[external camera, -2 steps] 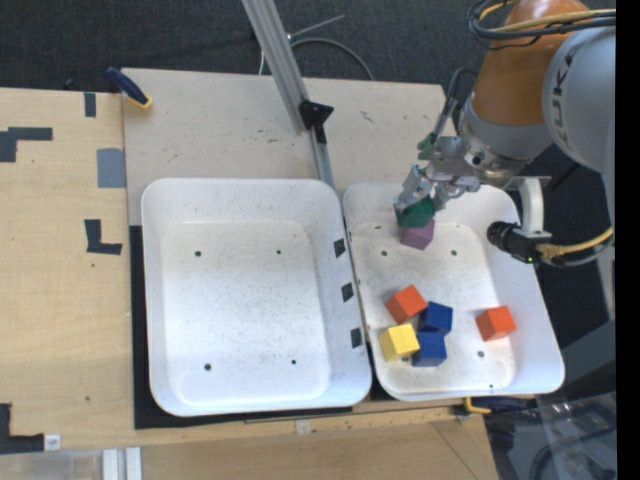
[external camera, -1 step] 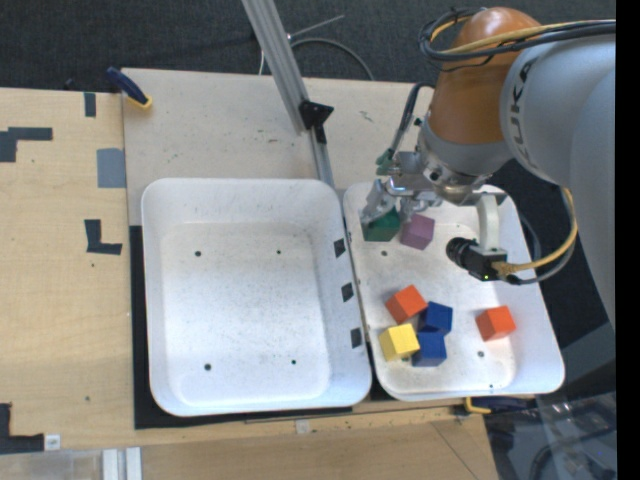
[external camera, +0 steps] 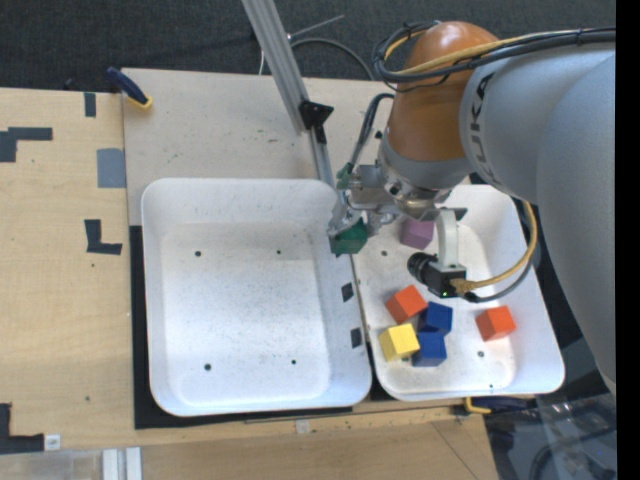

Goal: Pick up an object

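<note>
Gripping a small green block (external camera: pixel 350 238), my gripper (external camera: pixel 352 226) hangs right over the seam where the two white bins meet, and I take that seam as my landmark. Its fingers close in from either side of the block, which sits between their tips, just above the seam's upper end. Behind the fingers my wrist is a cluster of grey metal fittings, and above that comes the orange band (external camera: pixel 440 88), rounded and glossy, with black and yellow cables looping around it. My arm (external camera: pixel 545 138) comes in from the right as a broad grey mass, bent so that the wrist points down and to the left toward the seam.

Right of the seam lies the right bin (external camera: pixel 535 373), partly covered by my arm. Close behind my wrist, a purple block (external camera: pixel 417 232) rests near the bin's upper part. Further down, a cluster sits a little right of the seam: an orange block (external camera: pixel 405 302), two blue blocks (external camera: pixel 434 318) touching one another, and a yellow block (external camera: pixel 399 341) nearest the seam. Another orange block (external camera: pixel 495 322) lies apart from them, further right.

Left of the seam, the left bin (external camera: pixel 170 268) shows its speckled white floor. A slanted metal bar (external camera: pixel 280 58) rises from near the seam's top toward the upper edge.
</note>
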You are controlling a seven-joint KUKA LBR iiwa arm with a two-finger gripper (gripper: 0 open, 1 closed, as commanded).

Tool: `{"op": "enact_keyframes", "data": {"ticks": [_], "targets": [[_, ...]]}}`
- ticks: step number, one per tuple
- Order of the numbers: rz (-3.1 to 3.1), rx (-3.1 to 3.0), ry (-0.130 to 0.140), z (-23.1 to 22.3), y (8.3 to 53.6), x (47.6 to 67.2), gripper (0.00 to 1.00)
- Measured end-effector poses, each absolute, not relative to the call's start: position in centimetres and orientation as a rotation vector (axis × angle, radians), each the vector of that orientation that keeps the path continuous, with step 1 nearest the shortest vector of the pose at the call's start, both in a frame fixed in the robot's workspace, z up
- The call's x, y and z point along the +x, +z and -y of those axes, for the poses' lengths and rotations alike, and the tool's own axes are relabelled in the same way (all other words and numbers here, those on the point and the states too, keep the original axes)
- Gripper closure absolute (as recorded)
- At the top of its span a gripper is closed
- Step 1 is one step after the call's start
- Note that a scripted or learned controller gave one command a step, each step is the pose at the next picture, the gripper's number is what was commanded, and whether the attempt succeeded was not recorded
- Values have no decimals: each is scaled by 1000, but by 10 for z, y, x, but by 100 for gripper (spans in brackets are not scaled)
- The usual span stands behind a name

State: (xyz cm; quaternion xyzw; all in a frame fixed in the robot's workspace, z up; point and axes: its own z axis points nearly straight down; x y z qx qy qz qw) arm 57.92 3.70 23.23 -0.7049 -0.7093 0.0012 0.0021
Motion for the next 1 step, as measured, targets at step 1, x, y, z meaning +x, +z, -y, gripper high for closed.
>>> {"op": "enact_keyframes", "data": {"ticks": [1], "targets": [[2228,-2210,1,-99,232,584,100]]}}
